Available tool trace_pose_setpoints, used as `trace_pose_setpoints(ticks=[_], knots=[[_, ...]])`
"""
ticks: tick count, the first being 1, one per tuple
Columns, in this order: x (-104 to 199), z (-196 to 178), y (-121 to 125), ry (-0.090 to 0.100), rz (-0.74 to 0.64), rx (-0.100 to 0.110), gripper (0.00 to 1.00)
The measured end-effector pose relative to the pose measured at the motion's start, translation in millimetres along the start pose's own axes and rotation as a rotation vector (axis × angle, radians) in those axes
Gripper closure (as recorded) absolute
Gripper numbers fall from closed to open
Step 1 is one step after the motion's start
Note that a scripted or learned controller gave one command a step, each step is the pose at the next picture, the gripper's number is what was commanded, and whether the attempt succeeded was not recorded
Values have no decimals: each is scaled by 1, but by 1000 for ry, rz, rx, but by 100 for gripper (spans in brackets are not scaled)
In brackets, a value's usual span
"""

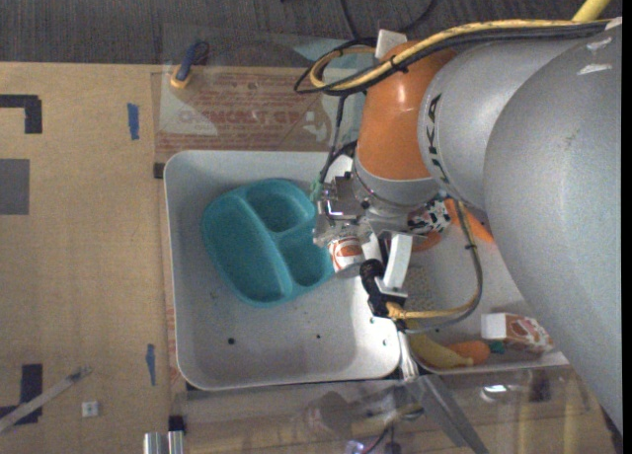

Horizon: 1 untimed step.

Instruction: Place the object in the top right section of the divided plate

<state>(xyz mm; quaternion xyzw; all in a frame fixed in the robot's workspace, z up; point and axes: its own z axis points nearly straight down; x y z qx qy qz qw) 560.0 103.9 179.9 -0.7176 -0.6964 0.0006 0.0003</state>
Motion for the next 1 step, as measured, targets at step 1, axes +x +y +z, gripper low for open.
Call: trace_pose_setpoints(ticks=[1], knots=[[0,0,0,0,-1,0,0]])
